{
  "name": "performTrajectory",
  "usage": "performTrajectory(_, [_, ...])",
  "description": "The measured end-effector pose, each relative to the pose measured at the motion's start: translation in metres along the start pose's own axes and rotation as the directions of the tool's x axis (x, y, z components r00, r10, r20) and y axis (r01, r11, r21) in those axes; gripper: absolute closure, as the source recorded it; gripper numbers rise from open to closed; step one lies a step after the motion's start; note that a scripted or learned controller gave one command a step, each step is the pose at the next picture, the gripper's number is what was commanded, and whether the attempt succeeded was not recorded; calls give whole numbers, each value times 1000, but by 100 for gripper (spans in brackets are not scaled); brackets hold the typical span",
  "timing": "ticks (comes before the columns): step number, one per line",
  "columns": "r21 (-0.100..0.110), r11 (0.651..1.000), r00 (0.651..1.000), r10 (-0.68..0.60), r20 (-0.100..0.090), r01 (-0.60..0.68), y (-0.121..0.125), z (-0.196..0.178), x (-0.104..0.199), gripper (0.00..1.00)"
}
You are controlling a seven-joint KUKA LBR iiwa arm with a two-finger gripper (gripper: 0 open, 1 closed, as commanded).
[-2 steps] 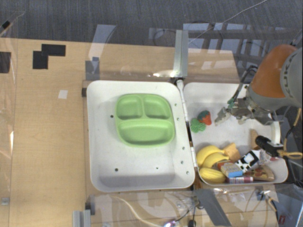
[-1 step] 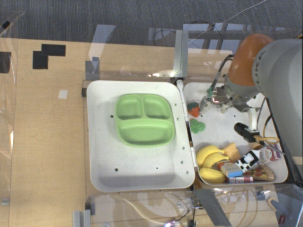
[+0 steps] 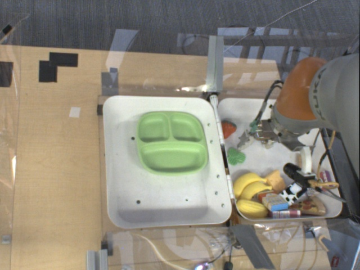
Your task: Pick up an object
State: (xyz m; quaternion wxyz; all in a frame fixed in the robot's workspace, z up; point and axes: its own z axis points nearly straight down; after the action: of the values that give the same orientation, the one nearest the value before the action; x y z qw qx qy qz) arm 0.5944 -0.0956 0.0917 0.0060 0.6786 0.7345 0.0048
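Observation:
My gripper [image 3: 249, 136] hangs low over the upper middle of the right bin [image 3: 247, 107], reaching in from the right under the orange band of the arm. Just left of it lies a red object [image 3: 228, 129] against the bin's left wall. A small green object [image 3: 236, 157] sits a little below the gripper. Yellow bananas [image 3: 251, 193] lie at the bin's lower left. Nothing shows held in the gripper.
The left bin [image 3: 121, 167] holds a green divided plate [image 3: 171, 141]. A pile of small items [image 3: 295, 198], among them a black-and-white piece and a tan block, fills the right bin's lower right corner. A metal divider post [image 3: 215, 66] stands between the bins at the back.

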Motion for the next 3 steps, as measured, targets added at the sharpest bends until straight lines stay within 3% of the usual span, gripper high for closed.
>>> performTrajectory(1, [2, 999, 999, 46, 0, -46, 51, 3, 2, 0])
performTrajectory(2, [6, 1000, 1000, 23, -1, -23, 76, 4, -12, 0])
performTrajectory(3, [3, 998, 998, 58, -1, -58, 13, 1, -10, 0])
